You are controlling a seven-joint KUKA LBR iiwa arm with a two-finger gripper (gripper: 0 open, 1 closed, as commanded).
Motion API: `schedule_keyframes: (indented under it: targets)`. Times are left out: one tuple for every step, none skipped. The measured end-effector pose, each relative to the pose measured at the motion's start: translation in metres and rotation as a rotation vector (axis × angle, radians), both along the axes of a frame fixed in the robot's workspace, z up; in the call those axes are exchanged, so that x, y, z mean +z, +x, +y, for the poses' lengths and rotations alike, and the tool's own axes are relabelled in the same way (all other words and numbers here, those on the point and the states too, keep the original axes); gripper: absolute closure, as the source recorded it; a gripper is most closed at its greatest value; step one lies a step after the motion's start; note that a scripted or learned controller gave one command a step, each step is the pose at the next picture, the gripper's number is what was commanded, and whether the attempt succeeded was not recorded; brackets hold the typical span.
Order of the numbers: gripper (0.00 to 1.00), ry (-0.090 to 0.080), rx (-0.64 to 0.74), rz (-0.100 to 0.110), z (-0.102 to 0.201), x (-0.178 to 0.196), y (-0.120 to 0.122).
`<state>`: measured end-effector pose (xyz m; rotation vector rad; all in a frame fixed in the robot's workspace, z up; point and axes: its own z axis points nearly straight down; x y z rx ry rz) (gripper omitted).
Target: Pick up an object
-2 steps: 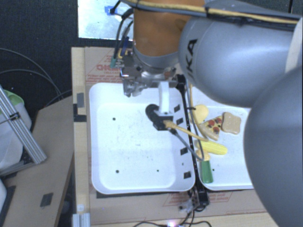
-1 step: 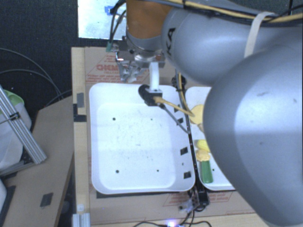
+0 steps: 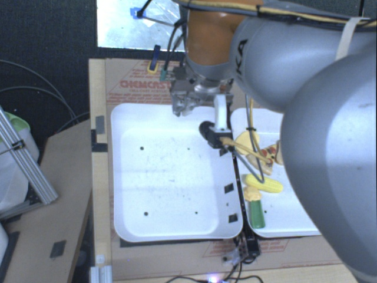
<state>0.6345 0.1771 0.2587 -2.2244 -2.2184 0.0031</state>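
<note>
Gripper (image 3: 188, 106) over left bin's (image 3: 135, 217) far edge; grip state unclear. Corn (image 3: 266, 186) and green piece (image 3: 257, 213) in right bin (image 3: 283, 227).

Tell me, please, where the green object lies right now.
The green object lies in the right bin, near its front left corner, just below the yellow item.

A cardboard-covered surface (image 3: 100, 158) with red printed lettering sits over a dark floor (image 3: 41, 22). A shiny metal plate (image 3: 126, 16) lies behind it. Aluminium rails (image 3: 26, 164) lean at the left, beside black cables (image 3: 35, 75).
</note>
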Motion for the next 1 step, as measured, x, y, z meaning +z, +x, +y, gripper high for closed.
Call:
schedule_keyframes:
  targets:
    - [1.00,0.007,0.012,-0.012,0.0616,0.0826,-0.0019]
